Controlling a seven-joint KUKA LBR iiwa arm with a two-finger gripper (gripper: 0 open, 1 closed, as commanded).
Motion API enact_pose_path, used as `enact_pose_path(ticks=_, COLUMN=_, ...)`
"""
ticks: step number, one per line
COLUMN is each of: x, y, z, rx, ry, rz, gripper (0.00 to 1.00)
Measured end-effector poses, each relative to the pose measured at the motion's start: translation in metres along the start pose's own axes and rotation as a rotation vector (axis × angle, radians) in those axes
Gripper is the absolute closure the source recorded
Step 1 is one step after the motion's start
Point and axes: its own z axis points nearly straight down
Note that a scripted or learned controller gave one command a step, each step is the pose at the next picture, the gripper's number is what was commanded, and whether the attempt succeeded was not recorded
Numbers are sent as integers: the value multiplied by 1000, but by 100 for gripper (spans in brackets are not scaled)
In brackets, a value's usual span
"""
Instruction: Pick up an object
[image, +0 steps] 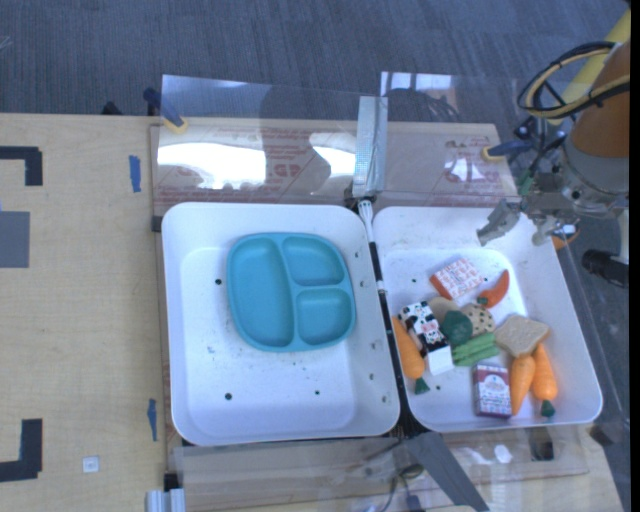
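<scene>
A pale wooden bench (70, 330) stands on dark grey carpet, with clear plastic sheets upright behind two shallow white bins. The left bin (200, 400) holds one teal divided plate (292, 291) with three compartments. The right bin (580, 400) holds a cluster of toy food near its middle. Three orange carrots are there: one (408, 350) beside the left wall, lying roughly front to back, and two (533, 375) side by side at the cluster's right, also front to back with green tips toward the front. There are also two red cartons (457, 277) (491, 388), one black-and-white cow-print carton (428, 325), a bread slice (520, 333) and green vegetables (470, 345). The gripper (522, 222) hovers above the right bin's back right corner, its fingers spread wide, holding nothing.
</scene>
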Motion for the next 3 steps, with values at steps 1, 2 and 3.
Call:
enact_pose_path(ticks=1, x=-23, y=-39, z=53, rx=4, ry=0, rz=35, gripper=0)
enact_pose_path(ticks=2, x=-10, y=-36, z=113, rx=-9, ry=-4, rz=-90, gripper=0)
enact_pose_path(ticks=3, x=-11, y=-35, z=105, rx=-9, ry=-3, rz=-88, gripper=100)
